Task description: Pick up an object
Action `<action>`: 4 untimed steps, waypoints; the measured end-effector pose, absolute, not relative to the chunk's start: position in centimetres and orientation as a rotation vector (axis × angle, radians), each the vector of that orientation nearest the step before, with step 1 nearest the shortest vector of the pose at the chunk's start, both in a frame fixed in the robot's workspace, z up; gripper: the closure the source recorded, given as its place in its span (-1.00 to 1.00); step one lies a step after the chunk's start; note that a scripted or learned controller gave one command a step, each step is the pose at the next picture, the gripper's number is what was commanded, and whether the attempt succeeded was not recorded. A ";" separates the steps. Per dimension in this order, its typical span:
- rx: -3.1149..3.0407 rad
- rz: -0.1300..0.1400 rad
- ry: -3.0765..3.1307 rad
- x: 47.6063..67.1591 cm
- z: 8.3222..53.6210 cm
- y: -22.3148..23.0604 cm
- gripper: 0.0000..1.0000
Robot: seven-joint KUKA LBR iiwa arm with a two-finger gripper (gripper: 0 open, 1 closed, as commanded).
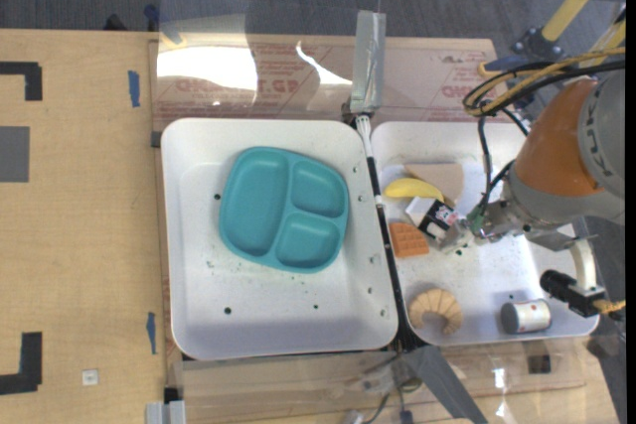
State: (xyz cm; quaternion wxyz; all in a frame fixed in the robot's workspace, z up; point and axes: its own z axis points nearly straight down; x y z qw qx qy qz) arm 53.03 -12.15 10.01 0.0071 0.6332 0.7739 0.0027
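The end effector (pixel 459 225) is seen low inside the right bin (pixel 497 285), just right of a small black-and-white object (pixel 431 215), but whether it is released or clenched cannot be told, and nothing can be made out as gripped. Taking that black-and-white object as landmark, a yellow banana (pixel 411 188) is seen just above it, an orange block (pixel 408 239) just below and left of it, a tan ridged piece (pixel 437 309) farther below, and a silver cylinder (pixel 525 316) well below and to the right. A teal divided plate (pixel 284 209) is seen well to the left of it, lying in the left bin (pixel 194 313).
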 end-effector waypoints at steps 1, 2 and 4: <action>2.658 0.001 1.673 52.7 18.5 -8.1 1.00; 2.392 -0.007 2.044 47.8 12.8 -13.2 1.00; 1.842 0.002 2.531 48.9 8.8 -22.6 1.00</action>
